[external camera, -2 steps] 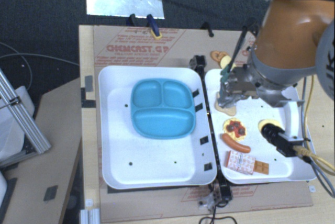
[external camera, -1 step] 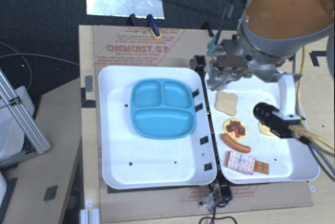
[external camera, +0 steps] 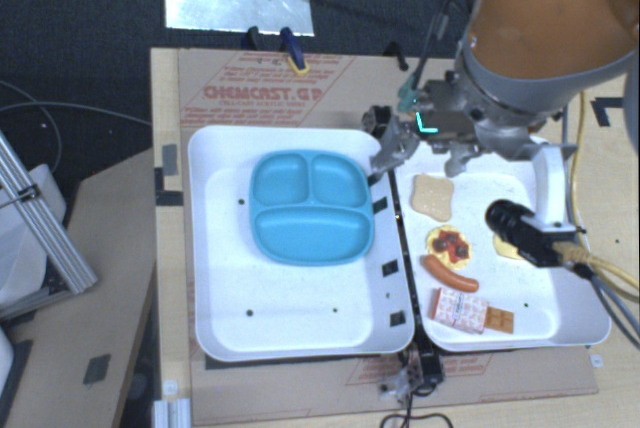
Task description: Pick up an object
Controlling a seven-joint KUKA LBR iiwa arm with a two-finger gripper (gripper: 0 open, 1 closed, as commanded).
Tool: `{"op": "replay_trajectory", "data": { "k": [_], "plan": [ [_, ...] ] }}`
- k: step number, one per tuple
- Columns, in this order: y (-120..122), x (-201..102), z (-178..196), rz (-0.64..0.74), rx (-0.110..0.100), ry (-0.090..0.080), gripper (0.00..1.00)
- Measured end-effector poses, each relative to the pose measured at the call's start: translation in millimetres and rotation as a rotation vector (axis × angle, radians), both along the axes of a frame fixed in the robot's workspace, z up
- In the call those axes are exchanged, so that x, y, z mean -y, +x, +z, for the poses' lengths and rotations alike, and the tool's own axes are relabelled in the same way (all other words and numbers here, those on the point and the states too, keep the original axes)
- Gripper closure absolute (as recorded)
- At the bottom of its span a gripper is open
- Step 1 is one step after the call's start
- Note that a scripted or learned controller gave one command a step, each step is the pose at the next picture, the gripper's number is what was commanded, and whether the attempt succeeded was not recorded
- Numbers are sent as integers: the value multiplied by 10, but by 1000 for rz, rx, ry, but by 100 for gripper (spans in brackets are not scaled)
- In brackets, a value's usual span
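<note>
My gripper hangs over the far edge of the right bin, just above a toy bread slice. It is open, its two grey fingers spread apart with nothing between them. In front of the bread lie a small round pizza, a red sausage, a pink wafer block and a brown cracker. A yellow piece is partly hidden under a black cylinder on the arm's white bracket.
The left bin holds a blue divided plate. A ridge with black clips separates the bins. The bulky orange-and-grey arm covers the far right. Cables run along the right bin's right side.
</note>
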State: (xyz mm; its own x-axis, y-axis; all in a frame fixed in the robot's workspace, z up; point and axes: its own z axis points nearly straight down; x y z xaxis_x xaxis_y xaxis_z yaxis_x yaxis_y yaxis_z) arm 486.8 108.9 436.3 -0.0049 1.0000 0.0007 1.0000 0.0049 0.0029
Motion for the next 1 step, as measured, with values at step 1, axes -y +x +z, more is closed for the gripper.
{"op": "replay_trajectory", "data": {
  "k": [1],
  "plan": [
    [-4, -807, 251, 4, 2, 2, 0]
  ]
}}
